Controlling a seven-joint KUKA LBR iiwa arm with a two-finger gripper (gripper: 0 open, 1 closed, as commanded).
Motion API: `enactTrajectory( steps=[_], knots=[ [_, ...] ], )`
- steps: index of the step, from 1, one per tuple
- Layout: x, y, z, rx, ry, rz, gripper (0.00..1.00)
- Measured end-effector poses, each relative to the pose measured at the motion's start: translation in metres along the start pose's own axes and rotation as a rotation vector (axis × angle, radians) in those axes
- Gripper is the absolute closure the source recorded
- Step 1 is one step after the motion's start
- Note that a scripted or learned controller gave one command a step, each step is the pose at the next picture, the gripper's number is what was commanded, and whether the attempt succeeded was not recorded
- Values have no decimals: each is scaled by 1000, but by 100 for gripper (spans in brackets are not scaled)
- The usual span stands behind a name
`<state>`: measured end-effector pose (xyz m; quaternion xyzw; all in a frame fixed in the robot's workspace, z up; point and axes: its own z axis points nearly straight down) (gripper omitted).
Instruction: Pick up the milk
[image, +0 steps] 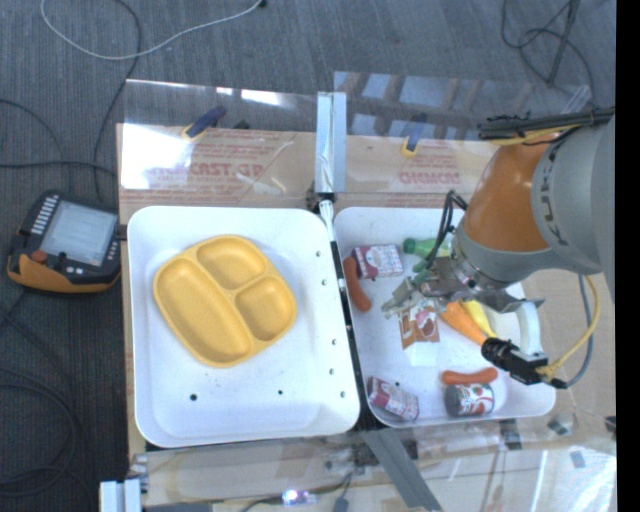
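A small maroon-and-white milk carton (378, 261) lies in the upper left part of the right bin (530, 405). The gripper (408, 297) hangs low over the bin's middle, just below and right of that carton. It sits at the top edge of a white packet with a brown picture (421, 329). The grey arm with its orange band (505, 215) reaches in from the right and hides the bin's upper right part. Nothing can be seen held in the gripper.
In the right bin lie a red sausage (356, 285) by the left wall, a green item (420, 245), a carrot (462, 320), a yellow piece (481, 318), another sausage (470, 377) and two cans (392, 398) (470, 400). The left bin (160, 420) holds a yellow sectioned plate (225, 297).
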<state>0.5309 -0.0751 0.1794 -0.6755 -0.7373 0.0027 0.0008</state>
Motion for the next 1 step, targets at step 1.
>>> enactTrajectory(
  steps=[1],
  knots=[
    [23,17,-8,2,0,94,100]
  ],
)
